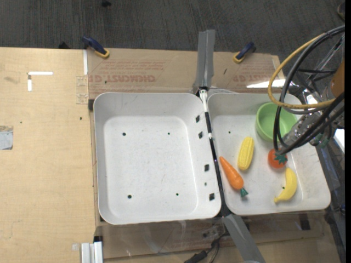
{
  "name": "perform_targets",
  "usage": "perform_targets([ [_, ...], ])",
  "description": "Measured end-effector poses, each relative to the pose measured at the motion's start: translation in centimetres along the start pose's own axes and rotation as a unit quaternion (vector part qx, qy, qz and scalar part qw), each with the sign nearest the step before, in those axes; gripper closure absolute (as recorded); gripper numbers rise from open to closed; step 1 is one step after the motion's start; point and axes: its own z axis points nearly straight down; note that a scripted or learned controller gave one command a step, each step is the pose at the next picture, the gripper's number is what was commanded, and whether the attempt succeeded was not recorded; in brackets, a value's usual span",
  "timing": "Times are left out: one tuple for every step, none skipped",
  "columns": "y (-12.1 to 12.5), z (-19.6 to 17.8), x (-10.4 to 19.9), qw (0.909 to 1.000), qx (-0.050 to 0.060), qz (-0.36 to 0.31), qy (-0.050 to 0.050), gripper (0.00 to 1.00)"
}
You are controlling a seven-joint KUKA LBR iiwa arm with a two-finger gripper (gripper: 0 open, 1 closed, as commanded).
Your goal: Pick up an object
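Gripper [281, 151] down low in the right bin [323, 201], its tip right at the tomato [276, 160], touching or just above it; whether the claw is apart or together, I cannot tell. Green bowl [267, 120] sits behind it. Corn [246, 152] lies left of the tomato, carrot [232, 174] by the divider, banana [287, 186] nearest the front. 2 bins side by side.

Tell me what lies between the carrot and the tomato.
In the camera view, the corn cob lies between the carrot and the tomato.
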Motion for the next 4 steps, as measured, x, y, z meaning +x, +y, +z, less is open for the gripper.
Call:
perform_targets([
  [-1.1,18.4,-0.8,0.9969,0.000,-0.079,0.001,1.00],
  [-1.9,12.6,-9.7,0.9770,-0.001,-0.213,-0.002,1.00],
  [-2.2,6.9,-5.4,0.9814,-0.001,-0.192,-0.001,1.00],
  [-5.7,19.0,-4.0,0.9587,-0.001,-0.284,0.000,1.00],
])
